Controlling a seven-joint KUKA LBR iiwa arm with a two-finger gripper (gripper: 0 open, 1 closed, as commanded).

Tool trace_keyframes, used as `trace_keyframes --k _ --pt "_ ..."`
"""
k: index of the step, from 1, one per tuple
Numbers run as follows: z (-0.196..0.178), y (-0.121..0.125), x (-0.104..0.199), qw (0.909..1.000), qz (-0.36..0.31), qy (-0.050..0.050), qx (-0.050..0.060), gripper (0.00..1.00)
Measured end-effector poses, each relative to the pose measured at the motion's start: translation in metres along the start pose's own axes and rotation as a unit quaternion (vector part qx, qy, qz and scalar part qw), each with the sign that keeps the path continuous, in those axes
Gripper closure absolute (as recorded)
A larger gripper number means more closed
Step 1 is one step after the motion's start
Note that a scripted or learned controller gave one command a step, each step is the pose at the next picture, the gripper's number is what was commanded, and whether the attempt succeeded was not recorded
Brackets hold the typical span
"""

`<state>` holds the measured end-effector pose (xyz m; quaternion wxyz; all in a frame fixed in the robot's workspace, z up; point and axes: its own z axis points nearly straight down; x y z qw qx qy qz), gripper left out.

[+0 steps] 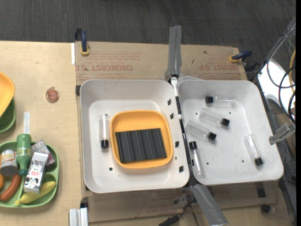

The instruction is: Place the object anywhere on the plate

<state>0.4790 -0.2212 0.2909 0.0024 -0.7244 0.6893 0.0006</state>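
- While the action pauses, start with the biggest thing out there: the table (42, 69), pale wood, with a brown cardboard sheet (127, 62) under the two bins and a green tray (51, 192) of toy food at its left edge.
- Next, the left bin (89, 175) and the right bin (275, 173), white and shallow, sitting side by side with their inner walls touching.
- In the left bin lies the orange plate (141, 116), roughly central and flat on the bin floor.
- On that plate, a dark ribbed block (141, 144) lies flat, wholly inside the rim and slightly toward the near edge. If that is the object, I judge the placing done and nothing more needed than the arm staying clear.
- Just left of the plate, a clear vial with a black cap (104, 131) lies on the bin floor, beside the plate and not on it. If this is the object instead, the whole job remains: grasp, lift, carry it the short way right, and release.
- Over in the right bin, five more capped vials are scattered: one at the back (217, 99), two near the middle (214, 118) (200, 131), one by the dividing wall (194, 157) and one toward the right (252, 149). All are well apart from the plate.
- As for the claw, I cannot tell whether it is apart or together, and nothing looks clamped or carried anywhere over the bins.
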Motion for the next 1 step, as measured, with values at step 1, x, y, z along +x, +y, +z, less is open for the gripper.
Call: trace_keyframes --k 1 --pt "0.1514 0.0009 -0.0096 0.9974 -0.072 0.0 -0.002 0.0"
